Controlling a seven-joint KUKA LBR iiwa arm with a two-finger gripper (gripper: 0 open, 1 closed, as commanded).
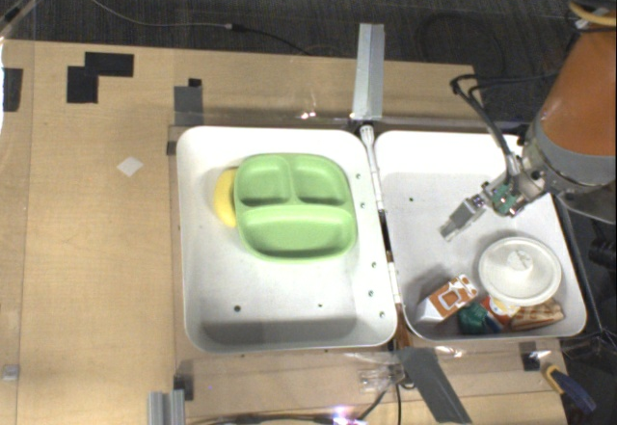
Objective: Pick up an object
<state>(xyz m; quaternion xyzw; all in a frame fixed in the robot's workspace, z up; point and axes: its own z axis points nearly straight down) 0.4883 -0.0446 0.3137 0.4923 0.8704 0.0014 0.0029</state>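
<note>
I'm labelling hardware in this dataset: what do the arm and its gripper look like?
The arm is bulky and rounded, orange above a grey wrist section. Black cables loop along its left side toward the wrist. The gripper is small and slim by comparison: a grey metallic part, with a spot of green where it joins the wrist.

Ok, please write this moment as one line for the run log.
gripper: over right bin, nothing seen held | white lidded cup: right bin, near corner | green divided plate: left bin | pick: not yet done
</note>
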